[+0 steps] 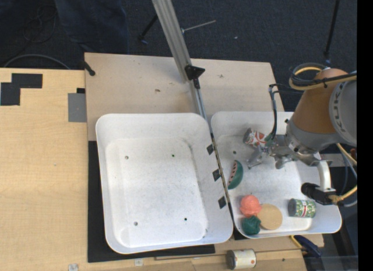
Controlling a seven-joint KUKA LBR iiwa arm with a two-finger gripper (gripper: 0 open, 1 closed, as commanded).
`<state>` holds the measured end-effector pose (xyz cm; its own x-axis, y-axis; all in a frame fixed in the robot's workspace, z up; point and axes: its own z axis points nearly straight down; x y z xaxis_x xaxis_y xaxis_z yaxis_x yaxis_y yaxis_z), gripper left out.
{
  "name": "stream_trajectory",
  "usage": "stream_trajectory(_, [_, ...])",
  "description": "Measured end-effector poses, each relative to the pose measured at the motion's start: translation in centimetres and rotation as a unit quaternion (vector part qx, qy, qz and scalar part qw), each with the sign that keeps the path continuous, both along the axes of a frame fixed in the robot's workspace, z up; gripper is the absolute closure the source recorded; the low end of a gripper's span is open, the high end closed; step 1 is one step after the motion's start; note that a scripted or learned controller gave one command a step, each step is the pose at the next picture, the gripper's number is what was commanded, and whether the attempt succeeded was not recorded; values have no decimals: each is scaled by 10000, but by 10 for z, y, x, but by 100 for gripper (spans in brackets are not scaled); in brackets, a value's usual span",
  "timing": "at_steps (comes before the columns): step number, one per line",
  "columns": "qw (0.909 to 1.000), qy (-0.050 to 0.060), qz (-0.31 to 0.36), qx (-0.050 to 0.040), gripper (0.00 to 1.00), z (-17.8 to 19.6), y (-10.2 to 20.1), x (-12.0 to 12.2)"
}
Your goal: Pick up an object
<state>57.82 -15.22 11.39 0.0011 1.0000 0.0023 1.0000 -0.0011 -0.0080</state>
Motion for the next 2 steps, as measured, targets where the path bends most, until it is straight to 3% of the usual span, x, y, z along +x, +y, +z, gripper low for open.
stream_trajectory(1, [10000,-15,-32,-3,100,12,-2,1])
stream_trajectory(2, [10000,-58,10,-16,100,75,-5,4])
